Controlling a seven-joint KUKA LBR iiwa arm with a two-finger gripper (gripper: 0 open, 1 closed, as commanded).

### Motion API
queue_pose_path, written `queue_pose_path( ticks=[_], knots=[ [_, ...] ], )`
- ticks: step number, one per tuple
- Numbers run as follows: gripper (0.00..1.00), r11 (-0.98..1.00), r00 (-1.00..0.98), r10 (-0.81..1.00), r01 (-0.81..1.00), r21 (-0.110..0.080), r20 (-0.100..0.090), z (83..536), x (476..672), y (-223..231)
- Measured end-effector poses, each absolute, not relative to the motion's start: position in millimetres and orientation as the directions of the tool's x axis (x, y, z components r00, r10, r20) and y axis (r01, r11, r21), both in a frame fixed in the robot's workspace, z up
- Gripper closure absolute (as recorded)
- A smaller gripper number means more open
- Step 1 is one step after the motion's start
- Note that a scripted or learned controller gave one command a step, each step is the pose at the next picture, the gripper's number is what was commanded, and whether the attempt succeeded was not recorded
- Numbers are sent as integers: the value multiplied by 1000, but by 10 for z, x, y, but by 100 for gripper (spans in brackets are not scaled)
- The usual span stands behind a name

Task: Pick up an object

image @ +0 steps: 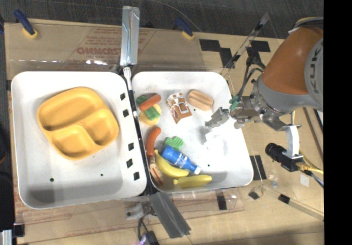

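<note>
My gripper [215,120] hangs over the right part of the right bin [234,153], above bare white floor, and I see nothing in it. To its left lie a tan bread roll [200,100] and a brown-and-white gingerbread house [179,107]. Farther left are an orange-red hot dog [149,101] on a yellow-green piece [152,112] and a red sausage [153,139]. Along the front lie a green toy [174,142], a blue bottle [179,158], a banana [169,169] and a second yellow piece [193,180].
The left bin [33,189] holds a yellow divided plate [77,123]. A metal divider strip [130,34] runs between the bins at the back. The arm's orange band [289,62] sits over the bench to the right of the bin.
</note>
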State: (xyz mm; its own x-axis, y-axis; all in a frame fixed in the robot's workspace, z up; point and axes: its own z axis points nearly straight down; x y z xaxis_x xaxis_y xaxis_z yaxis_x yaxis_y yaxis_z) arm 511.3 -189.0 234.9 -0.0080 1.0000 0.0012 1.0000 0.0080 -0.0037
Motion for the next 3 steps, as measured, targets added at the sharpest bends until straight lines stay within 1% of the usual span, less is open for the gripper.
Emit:
queue_pose_path(
  ticks=[1,2,3],
  knots=[
    [0,-129,129,992,991,-17,3,1087,5235,-1994],
    [0,-63,63,998,998,-3,3,914,4767,-1181],
    [100,-62,62,998,998,-2,1,1012,4777,-1200]
  ],
)
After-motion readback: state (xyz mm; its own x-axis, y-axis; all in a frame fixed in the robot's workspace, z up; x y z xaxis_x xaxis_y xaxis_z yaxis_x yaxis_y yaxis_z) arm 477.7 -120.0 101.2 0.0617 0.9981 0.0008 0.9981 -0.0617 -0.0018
